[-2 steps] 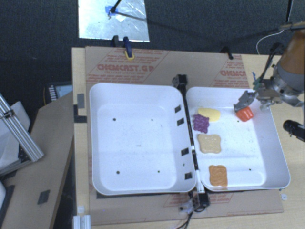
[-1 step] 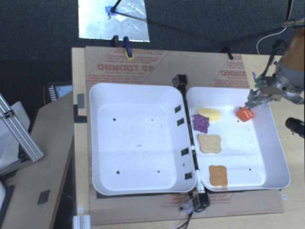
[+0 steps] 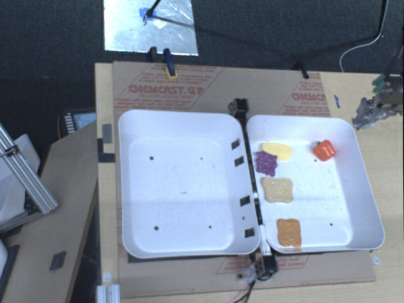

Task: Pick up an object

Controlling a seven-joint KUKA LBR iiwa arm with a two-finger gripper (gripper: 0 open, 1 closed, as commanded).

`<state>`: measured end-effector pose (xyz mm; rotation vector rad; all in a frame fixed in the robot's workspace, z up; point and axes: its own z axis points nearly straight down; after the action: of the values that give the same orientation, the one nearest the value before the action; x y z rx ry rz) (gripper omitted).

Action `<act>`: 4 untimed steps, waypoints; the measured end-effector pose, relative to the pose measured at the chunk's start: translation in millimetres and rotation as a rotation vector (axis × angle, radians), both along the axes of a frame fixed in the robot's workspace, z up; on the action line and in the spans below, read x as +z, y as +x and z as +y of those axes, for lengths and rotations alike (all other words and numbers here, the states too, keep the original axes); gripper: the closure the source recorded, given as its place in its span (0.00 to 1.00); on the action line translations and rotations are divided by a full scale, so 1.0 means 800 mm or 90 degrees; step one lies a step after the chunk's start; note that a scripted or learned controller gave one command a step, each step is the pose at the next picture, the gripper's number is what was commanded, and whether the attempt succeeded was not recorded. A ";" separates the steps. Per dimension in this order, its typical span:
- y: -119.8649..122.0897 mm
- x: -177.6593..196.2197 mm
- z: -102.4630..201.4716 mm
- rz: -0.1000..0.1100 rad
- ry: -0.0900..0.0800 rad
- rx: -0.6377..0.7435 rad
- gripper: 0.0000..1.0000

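The right bin [image 3: 353, 188] holds several small objects. A yellow piece [image 3: 279, 150] and a purple grape bunch [image 3: 266, 163] lie at its upper left. A tan bread slice [image 3: 278, 190] sits below them, and an orange-brown toast piece [image 3: 289, 231] lies near the front edge. An orange-red pepper [image 3: 324, 149] rests at the upper right. My gripper [image 3: 377, 105] sits at the right edge of the view, outside the bin's far right corner and well away from every object.
The left bin [image 3: 183, 182] stands beside the right one, joined by a black-clipped divider [image 3: 247, 169]. Both rest on a cardboard sheet [image 3: 189, 87]. A metal plate [image 3: 150, 17] lies beyond the bench, and an aluminium rail [image 3: 22, 172] stands at far left.
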<state>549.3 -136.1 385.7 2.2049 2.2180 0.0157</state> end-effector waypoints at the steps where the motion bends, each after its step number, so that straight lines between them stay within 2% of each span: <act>1: -0.081 0.148 0.017 -0.001 0.000 0.000 1.00; 2: -0.078 0.190 0.117 0.006 0.002 0.004 1.00; 3: -0.079 0.187 0.239 0.009 0.004 0.005 1.00; 4: -0.080 -0.049 0.276 0.019 0.001 0.000 1.00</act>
<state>485.5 84.4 346.6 2.2210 2.2327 -0.0164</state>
